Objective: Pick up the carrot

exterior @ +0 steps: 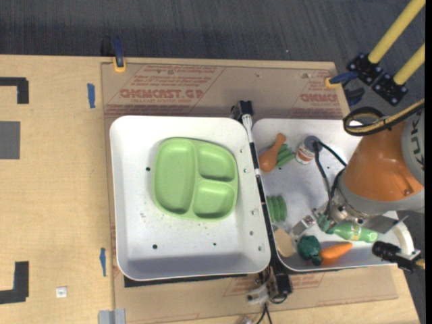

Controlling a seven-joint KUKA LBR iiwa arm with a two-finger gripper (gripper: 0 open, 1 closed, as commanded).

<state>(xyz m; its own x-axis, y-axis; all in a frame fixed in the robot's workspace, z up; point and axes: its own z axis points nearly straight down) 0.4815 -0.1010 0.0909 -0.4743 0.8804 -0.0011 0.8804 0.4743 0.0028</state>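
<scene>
An orange carrot [336, 251] with a dark green top [310, 247] lies near the front wall of the right bin [324, 130]. The arm's orange wrist band [378, 171] hangs over the bin's right half. Beneath the band, the gripper [329, 222] sits low in the bin, just above and behind the carrot, its tips hidden by the wrist. A light green object [354, 233] lies between the gripper and the carrot.
A second orange piece with green leaves [271, 152] lies at the right bin's back left, with a small can [308, 150] beside it. A ridged green piece [277, 206] and a tan piece [284, 245] sit by the left wall. The left bin [135, 181] holds a green divided plate [196, 177].
</scene>
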